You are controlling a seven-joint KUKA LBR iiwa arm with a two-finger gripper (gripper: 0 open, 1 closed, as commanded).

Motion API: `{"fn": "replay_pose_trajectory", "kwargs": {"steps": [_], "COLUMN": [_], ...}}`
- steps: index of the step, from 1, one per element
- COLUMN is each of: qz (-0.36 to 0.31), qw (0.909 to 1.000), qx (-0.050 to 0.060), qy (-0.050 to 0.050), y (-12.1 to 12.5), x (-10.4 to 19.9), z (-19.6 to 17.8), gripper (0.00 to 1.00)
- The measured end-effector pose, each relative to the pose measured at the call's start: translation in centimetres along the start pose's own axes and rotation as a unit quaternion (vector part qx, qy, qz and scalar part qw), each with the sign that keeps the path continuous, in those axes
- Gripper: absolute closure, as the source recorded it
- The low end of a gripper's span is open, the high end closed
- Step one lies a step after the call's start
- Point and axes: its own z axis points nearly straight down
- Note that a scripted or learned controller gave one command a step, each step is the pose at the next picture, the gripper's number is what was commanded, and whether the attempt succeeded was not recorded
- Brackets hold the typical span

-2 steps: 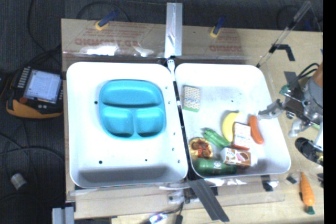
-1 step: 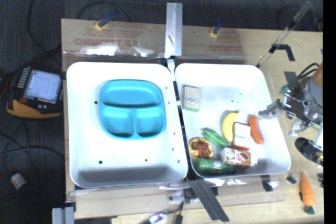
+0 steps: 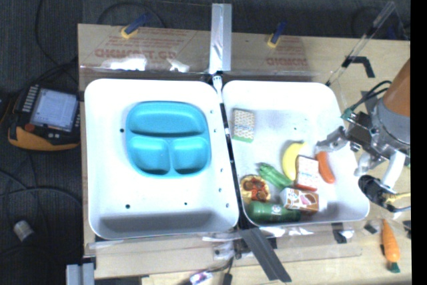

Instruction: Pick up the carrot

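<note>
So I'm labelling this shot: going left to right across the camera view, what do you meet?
Handheld device on the floor → blue divided tray → banana → carrot → gripper.

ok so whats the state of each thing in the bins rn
carrot: lying in right bin, not gripped
tool: at right bin's right rim, beside carrot
banana: lying flat
green bottle: on its side
blue tray: upright in left bin

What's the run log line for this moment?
task: pick up carrot | carrot: right bin, beside red box, not held | pincer: at bin's right edge
</note>
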Motion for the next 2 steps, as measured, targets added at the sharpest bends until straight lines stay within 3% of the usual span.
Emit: {"fn": "replay_pose_trajectory", "kwargs": {"steps": [1, 2], "qz": [0.14, 0.14], "qw": [0.9901, 0.9901], "qx": [0.0, 0.004], "qy": [-0.001, -0.002], "y": [0.88, 0.74], "x": [-1.62, -1.62], "z": [8.73, 8.0], "gripper": [0.0, 1.0]}}
